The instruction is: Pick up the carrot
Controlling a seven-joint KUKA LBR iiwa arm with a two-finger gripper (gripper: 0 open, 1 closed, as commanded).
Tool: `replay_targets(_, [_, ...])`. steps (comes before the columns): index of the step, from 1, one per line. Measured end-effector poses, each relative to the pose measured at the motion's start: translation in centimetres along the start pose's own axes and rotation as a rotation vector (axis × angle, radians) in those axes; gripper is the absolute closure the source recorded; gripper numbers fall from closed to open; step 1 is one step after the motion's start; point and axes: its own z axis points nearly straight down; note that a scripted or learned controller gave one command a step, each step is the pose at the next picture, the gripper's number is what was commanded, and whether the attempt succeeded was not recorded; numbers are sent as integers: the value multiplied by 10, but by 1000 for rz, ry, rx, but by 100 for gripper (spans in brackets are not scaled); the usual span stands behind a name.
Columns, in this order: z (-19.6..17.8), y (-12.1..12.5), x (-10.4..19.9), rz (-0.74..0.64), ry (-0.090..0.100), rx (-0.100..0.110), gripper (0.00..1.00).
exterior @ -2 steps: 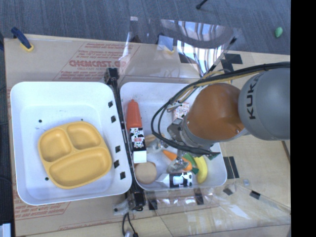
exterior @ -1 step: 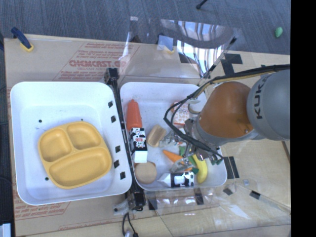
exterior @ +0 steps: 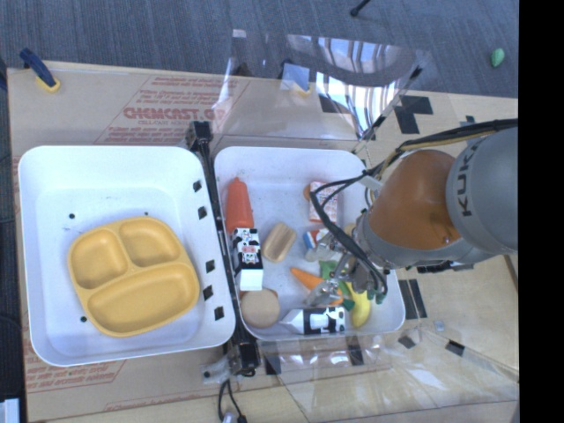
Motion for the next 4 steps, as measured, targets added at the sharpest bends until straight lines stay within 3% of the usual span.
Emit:
replay_targets(1, [1, 64, 26, 148, 6, -1, 0])
replay_targets(2, [-9, 65, 27, 141, 12, -1, 100])
replay_targets(3, [5, 23, 21, -71, 20, -1, 100])
replay_targets(4, [-100, 112, 39, -70, 13, -6, 100])
